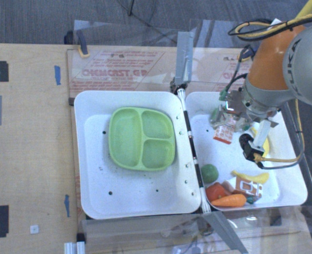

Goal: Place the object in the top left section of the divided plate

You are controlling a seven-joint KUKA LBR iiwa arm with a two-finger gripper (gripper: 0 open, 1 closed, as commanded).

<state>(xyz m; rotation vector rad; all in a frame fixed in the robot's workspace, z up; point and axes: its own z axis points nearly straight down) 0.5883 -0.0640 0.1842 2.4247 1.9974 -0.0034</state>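
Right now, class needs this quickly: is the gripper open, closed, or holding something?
Gripper: low in the right bin; open, closed or holding cannot be told.

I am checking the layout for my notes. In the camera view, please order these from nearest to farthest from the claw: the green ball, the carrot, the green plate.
Claw is over the top of the right bin.
1. Green ball: right bin, left edge, below the claw.
2. Carrot: right bin, bottom edge.
3. Green plate: left bin, centre; about as far as the carrot, too close to call.
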